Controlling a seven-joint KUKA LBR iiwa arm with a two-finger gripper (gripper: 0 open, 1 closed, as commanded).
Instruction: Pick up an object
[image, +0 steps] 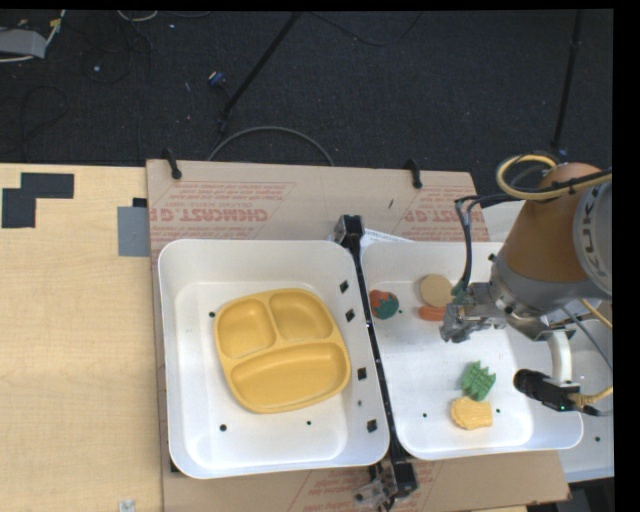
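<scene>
A: What could the tool (458, 327) take up?

B: Nearest it, a small orange piece (431, 313) just beside it, toward the bins' divider; the tan disc (435, 290) lies just beyond. Both look light, stiff and low, so best pinched across the narrow width.

A: Is the tool clenched?

B: One cannot tell; the wrist hides its tips, and the piece's shape is blurred.

Even, fairly bright overhead light; the white bins (190, 300) glare mildly, shadows stay soft, the floor (300, 80) at 12 o'clock is dim, detail slightly blurred.
</scene>
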